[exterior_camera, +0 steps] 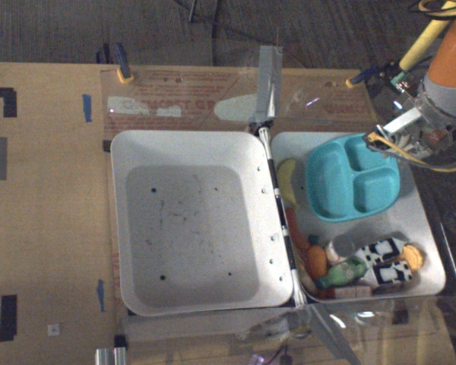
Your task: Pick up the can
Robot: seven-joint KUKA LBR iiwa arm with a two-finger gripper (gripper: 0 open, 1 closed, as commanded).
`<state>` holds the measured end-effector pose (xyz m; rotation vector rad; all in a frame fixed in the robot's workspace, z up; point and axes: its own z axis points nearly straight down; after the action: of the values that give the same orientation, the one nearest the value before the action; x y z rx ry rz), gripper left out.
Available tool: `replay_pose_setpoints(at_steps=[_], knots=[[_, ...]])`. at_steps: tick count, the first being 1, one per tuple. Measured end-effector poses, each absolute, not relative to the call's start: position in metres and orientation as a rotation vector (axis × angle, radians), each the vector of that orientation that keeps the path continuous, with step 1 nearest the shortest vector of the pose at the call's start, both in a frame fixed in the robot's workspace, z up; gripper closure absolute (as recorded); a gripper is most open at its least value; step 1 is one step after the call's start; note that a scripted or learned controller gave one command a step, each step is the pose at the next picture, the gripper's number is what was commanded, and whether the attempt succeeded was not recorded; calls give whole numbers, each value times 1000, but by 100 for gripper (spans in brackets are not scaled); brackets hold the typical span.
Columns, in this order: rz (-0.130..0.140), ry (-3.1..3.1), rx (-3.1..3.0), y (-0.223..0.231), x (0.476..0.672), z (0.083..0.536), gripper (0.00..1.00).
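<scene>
The can (355, 243) looks like a grey cylinder lying on its side in the right bin (429, 226), just below a teal divided plate (352, 177). A black-and-white cow-patterned toy (387, 261) lies right beside the can. The arm comes in from the upper right, with its orange band near the frame edge. My gripper (401, 131) hangs over the bin's far right corner, above the plate's upper right edge and well away from the can.
The right bin also holds a yellow piece (287, 181) by the divider, orange pieces (316, 261) and a green item (342, 272) along the near wall. The left bin (190, 147) stands beside it. Cables hang beside the wrist.
</scene>
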<state>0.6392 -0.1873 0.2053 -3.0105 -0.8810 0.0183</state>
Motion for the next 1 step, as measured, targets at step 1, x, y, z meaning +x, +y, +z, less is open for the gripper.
replay_pose_setpoints(at_steps=[1], knots=[[54, -318, -3115, -183, 626, 137, 100]])
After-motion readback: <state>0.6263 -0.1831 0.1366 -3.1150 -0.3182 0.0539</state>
